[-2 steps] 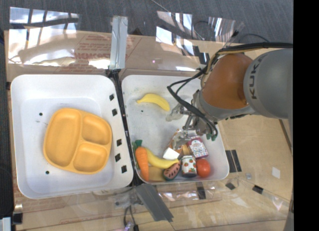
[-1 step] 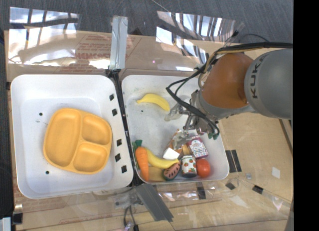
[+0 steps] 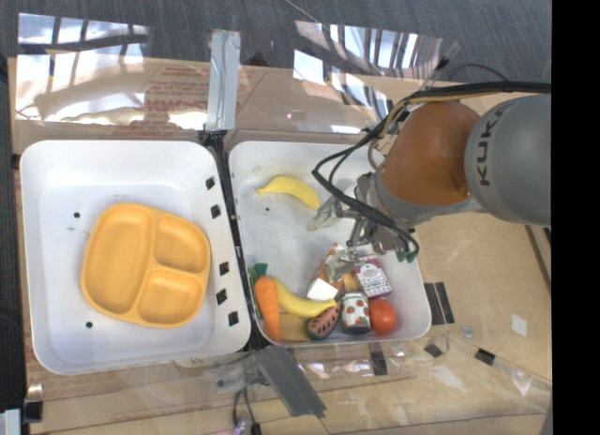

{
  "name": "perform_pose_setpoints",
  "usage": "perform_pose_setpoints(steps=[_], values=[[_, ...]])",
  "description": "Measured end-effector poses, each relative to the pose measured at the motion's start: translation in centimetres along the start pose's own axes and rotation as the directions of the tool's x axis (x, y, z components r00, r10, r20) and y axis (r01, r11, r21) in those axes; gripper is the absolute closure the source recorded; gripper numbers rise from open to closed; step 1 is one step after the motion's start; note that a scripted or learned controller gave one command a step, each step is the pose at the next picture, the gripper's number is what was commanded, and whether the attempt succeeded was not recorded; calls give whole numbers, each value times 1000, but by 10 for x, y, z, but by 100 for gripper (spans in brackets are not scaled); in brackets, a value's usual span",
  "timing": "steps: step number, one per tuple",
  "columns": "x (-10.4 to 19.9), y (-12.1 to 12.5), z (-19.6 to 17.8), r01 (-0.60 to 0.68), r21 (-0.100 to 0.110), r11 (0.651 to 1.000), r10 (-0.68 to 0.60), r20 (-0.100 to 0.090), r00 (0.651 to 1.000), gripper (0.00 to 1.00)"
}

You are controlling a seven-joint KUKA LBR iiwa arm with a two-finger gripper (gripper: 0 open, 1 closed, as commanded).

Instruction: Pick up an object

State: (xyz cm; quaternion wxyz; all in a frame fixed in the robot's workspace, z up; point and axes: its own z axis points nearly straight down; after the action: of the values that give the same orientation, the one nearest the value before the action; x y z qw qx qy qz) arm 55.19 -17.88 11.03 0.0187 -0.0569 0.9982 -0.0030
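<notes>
Metal gripper [image 3: 349,236], fingers' state unclear, hangs over glossy plastic banana [image 3: 290,190].

Right bin [image 3: 246,236], contents noted. One yellow banana [image 3: 289,189] lies flat and alone near the bin's far edge. Clustered along the near edge: an orange carrot [image 3: 267,302] with green top by the near-left corner, a second banana [image 3: 305,303] touching it, a watermelon slice [image 3: 323,323], a small printed can [image 3: 355,313], a red tomato [image 3: 382,316], and a pink-labelled packet [image 3: 373,278].

Toy pile [image 3: 328,304] crowds right bin's [image 3: 246,236] near end (banana [image 3: 289,190] apart).
</notes>
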Motion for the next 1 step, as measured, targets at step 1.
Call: perform_pose_setpoints(steps=[1], values=[[8,20,-1,-29,13,1000,28,5,1000,0]])
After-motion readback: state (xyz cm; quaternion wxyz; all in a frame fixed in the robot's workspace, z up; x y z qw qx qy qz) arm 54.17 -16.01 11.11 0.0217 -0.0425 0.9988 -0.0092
